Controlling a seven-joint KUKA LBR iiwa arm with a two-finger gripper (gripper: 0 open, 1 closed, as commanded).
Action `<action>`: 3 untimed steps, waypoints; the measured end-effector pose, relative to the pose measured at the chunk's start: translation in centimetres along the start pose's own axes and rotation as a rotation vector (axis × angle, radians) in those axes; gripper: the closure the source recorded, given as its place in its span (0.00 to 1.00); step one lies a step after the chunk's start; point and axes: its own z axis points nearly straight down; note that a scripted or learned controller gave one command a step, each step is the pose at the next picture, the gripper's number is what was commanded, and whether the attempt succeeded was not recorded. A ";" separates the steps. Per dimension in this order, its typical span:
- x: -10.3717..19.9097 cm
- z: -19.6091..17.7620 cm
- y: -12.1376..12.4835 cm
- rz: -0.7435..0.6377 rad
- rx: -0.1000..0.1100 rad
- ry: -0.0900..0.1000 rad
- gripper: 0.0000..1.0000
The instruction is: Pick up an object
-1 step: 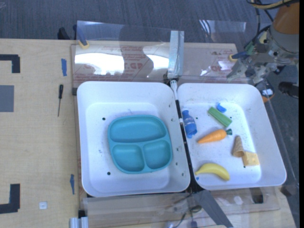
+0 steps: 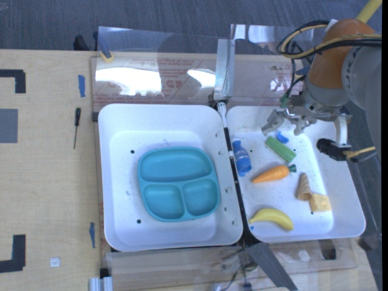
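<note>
Two white bins sit side by side. The left bin (image 2: 115, 132) holds one teal divided plate (image 2: 177, 182). The right bin (image 2: 345, 217) holds five things: a blue bottle (image 2: 241, 157), a green block (image 2: 280, 148), an orange carrot (image 2: 271, 174) with a green tip, a yellow banana (image 2: 273, 218), and a tan cone (image 2: 305, 188). The gripper (image 2: 286, 122) hovers over the bin's far end, fingers spread, holding nothing.
</note>
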 end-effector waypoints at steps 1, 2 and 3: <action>-2.8 2.7 -2.5 0.114 -0.022 -0.002 0.00; -2.7 1.4 -2.3 0.113 -0.030 -0.002 1.00; -3.7 2.5 -1.5 0.031 -0.026 -0.006 1.00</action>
